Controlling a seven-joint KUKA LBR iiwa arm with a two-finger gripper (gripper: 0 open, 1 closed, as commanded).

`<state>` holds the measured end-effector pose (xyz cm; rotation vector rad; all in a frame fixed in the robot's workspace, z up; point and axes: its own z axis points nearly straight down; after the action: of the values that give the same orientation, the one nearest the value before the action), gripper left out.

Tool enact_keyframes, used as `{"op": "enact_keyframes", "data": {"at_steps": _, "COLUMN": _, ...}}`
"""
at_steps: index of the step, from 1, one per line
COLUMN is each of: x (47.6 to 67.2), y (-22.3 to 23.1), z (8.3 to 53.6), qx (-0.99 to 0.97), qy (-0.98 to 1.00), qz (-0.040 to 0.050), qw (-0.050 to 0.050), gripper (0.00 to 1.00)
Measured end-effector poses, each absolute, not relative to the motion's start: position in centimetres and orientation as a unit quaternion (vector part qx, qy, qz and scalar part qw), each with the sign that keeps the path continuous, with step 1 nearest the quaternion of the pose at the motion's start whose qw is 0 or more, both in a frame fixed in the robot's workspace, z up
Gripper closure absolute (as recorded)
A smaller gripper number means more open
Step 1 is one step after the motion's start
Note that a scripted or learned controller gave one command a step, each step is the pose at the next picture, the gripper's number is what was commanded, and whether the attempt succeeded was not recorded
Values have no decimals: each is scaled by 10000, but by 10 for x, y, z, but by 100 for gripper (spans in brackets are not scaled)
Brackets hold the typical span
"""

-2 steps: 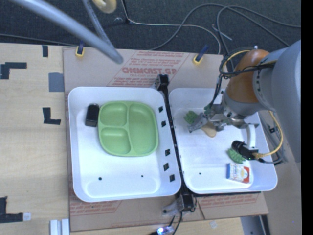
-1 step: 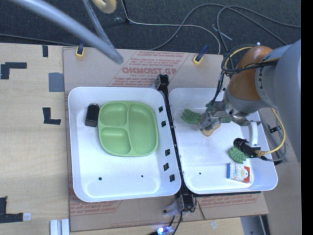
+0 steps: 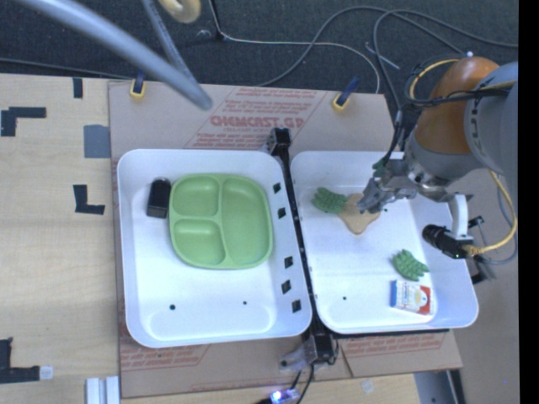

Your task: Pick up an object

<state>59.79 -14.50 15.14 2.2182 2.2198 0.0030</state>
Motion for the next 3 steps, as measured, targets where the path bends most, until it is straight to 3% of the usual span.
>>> {"op": "enact_keyframes", "data": {"at_steps": 1, "x": 599, "y": -145, "z": 203, "qx": 7065, "qy": 7077, "qz": 12, "qw": 19, "gripper": 100}}
{"op": "enact_keyframes", "data": {"at_steps": 3, "x": 602, "y": -40, "z": 210, "qx": 7046, "qy": 7096, "qz": 6, "qw": -7, "gripper": 100}}
